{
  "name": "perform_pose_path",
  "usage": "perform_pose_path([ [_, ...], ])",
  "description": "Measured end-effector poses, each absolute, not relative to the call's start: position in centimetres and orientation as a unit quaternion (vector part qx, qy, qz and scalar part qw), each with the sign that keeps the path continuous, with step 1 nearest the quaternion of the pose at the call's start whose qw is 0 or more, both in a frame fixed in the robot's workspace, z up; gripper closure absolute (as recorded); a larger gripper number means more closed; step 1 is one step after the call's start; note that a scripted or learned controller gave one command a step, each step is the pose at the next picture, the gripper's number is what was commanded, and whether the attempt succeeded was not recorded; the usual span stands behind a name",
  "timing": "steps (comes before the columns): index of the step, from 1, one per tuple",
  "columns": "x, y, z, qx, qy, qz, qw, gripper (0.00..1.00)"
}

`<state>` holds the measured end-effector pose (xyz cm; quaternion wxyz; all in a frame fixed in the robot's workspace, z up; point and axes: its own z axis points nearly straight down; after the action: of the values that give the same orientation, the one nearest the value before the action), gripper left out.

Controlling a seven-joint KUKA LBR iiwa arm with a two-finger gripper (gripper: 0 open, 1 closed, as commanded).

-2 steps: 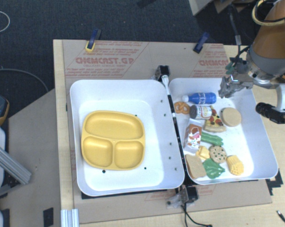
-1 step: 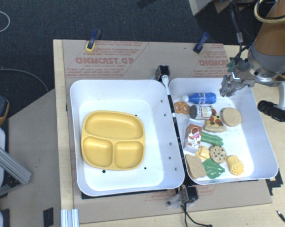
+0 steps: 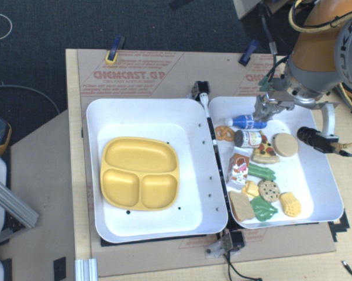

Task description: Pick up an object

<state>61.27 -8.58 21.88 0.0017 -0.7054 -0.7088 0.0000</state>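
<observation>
- I see the claw (image 3: 262,115) reaching in from the right, low over the far end of the right bin (image 3: 322,174). I cannot tell from this angle whether it is parted or closed.
- Directly beneath the claw lies a blue bottle (image 3: 248,122) on its side; whether the claw touches it is unclear.
- Just nearer me than the claw sits a small dark jar (image 3: 249,138) with a pale label, lying on its side. Left of that is a pretzel (image 3: 225,133), close to the bin's left wall.
- Right of the jar, below the claw, are a round tan bun (image 3: 285,144) and a pizza slice (image 3: 264,153), touching each other.
- Further toward me from the claw lie a small red and white carton (image 3: 240,168) and a green pea pod (image 3: 261,171).
- Nearest me, well away from the claw, are a chocolate chip cookie (image 3: 269,190), a yellow cheese cube (image 3: 251,188), a slice of bread (image 3: 241,206), a green leaf (image 3: 264,208) and a corn cob (image 3: 290,204), crowded together.
- Far to the claw's left, the left bin (image 3: 100,127) holds one yellow divided tray (image 3: 141,172) with three compartments, nothing in them.
- Both bins rest side by side on a cardboard-covered worktop (image 3: 152,69).
</observation>
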Motion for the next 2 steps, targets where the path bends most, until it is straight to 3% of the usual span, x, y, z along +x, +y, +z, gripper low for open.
perform_pose_path([
  [2, 61.1, -0.2, 21.9, -0.706, -0.709, 0.0008, 0.002, 1.00],
])
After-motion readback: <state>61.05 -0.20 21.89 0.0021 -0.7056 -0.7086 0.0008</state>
